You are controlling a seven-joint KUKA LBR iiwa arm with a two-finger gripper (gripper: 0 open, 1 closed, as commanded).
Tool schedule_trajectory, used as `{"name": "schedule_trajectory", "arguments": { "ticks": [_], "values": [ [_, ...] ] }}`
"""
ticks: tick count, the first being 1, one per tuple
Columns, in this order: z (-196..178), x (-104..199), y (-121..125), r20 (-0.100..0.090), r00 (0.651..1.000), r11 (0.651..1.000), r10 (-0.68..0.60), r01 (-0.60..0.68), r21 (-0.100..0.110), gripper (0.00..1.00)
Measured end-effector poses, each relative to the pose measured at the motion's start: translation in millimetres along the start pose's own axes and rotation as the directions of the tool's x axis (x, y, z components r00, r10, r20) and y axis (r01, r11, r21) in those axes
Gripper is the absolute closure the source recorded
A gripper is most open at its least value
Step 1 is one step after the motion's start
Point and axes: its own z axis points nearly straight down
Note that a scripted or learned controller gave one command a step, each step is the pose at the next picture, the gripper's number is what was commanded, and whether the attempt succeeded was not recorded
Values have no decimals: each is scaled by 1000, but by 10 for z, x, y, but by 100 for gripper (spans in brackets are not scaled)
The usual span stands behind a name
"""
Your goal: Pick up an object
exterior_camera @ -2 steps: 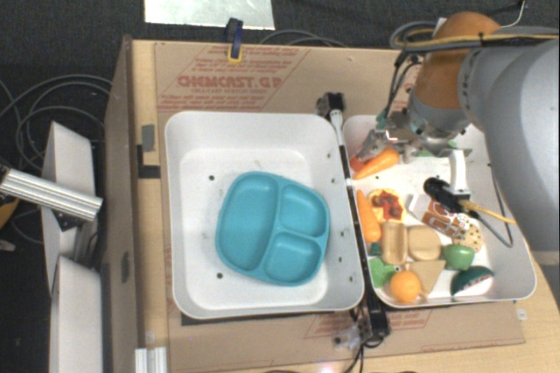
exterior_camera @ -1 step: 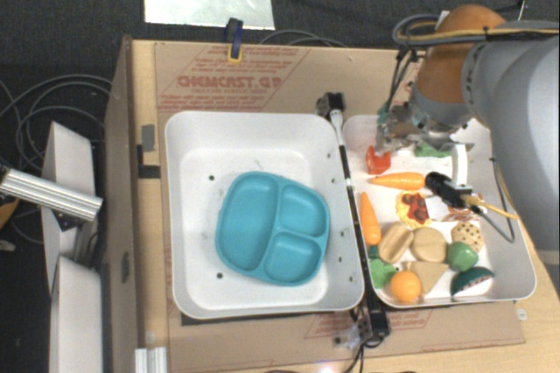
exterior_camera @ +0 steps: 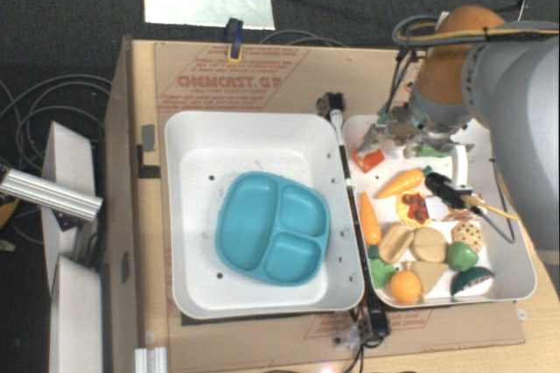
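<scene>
The grey arm with the orange band reaches in over the right white bin (exterior_camera: 523, 279), its gripper (exterior_camera: 391, 137) low near the bin's far left corner; whether it is released or clenched, I cannot tell. Just beside it lies a small red plastic piece (exterior_camera: 368, 159). An orange toy carrot (exterior_camera: 400, 183) lies nearby among crowded toy foods. The left white bin (exterior_camera: 188, 187) holds a blue divided plastic tray (exterior_camera: 272, 227).
</scene>
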Motion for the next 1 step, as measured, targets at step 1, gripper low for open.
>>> {"name": "schedule_trajectory", "arguments": {
  "ticks": [1],
  "values": [
    [142,-297,-406,-3,1000,1000,10,-10,1,0]
  ]
}}
